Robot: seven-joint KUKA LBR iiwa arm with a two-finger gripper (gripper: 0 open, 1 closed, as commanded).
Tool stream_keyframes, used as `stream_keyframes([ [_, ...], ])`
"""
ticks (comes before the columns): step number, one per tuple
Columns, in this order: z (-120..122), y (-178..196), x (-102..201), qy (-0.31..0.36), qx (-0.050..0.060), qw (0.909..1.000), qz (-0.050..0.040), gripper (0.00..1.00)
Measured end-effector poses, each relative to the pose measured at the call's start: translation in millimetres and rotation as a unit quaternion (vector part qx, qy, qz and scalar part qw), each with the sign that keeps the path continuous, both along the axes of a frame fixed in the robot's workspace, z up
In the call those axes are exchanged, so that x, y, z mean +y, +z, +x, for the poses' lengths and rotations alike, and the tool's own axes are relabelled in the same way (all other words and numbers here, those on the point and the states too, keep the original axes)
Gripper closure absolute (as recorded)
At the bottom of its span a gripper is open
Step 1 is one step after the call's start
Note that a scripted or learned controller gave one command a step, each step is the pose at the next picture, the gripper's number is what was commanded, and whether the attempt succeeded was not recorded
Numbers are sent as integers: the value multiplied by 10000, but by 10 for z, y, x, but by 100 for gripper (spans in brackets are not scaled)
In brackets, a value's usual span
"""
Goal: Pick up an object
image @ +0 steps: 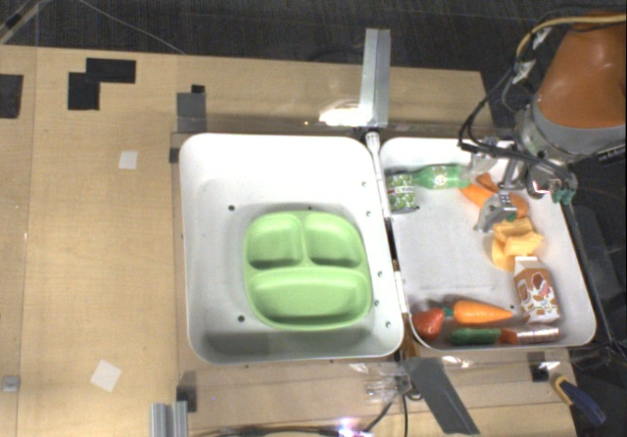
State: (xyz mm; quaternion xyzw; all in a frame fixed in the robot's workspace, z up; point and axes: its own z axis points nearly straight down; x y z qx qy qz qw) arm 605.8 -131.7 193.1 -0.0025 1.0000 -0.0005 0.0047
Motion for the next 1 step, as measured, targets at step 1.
stream_keyframes([
  [1,-329,-952,-174,-286,-23,9996,-3,0],
])
